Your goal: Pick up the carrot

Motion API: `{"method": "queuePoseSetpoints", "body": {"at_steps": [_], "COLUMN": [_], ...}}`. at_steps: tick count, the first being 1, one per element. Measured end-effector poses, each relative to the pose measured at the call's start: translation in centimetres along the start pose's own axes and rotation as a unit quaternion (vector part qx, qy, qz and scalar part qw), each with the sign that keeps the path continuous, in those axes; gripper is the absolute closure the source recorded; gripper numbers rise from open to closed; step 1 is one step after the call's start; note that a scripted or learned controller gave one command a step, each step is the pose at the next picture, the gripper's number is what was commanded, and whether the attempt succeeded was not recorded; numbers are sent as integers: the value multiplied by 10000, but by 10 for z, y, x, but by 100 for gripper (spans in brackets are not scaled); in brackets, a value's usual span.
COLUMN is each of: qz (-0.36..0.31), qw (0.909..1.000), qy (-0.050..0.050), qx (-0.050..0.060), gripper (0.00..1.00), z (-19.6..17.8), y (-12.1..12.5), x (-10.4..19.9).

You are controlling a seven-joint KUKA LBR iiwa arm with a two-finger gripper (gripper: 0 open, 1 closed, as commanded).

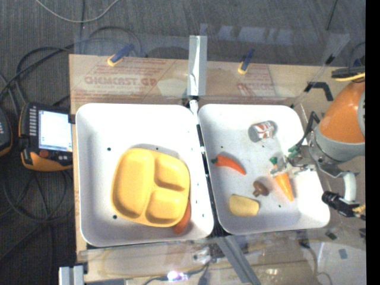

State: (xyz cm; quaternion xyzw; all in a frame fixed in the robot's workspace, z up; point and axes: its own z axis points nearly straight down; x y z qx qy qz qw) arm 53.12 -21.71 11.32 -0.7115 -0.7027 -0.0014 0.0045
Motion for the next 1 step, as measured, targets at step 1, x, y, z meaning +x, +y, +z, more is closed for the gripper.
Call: {"method": "queuePoseSetpoints", "body": {"at_steps": [1], "qz": [433], "qw": [9991], "qy": [-45], "qx": [-13], "gripper": [100], "z": [-108], "y": [-9], "x": [60]}}
